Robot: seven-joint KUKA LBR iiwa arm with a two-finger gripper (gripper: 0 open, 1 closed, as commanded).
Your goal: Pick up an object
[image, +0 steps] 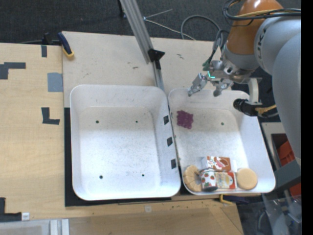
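While the pale wooden surface (29,131) stretches far to the left of the tool, it carries grey tape marks (55,82) and a blue and yellow clamp (65,44) at its back edge, with dark carpet (58,6) beyond; nearer the tool, still to its left and lower, sits the left bin (117,94), its white floor speckled; a slanted metal pole (139,26) rises between that bin and the tool; the tool (209,88) hangs over the back rim of the right bin (254,136), its two fingers spread well apart with nothing between them and touching nothing; a purple object (185,119) lies on the bin floor just below and slightly left of the tool, apart from it; well below the tool, at the front wall, cluster a round biscuit-like piece (192,176), a red and white packet (216,175) whose print is too small to read, and a tan disc (247,178); right of the tool rises the grey arm (279,38) with its orange band (254,13).
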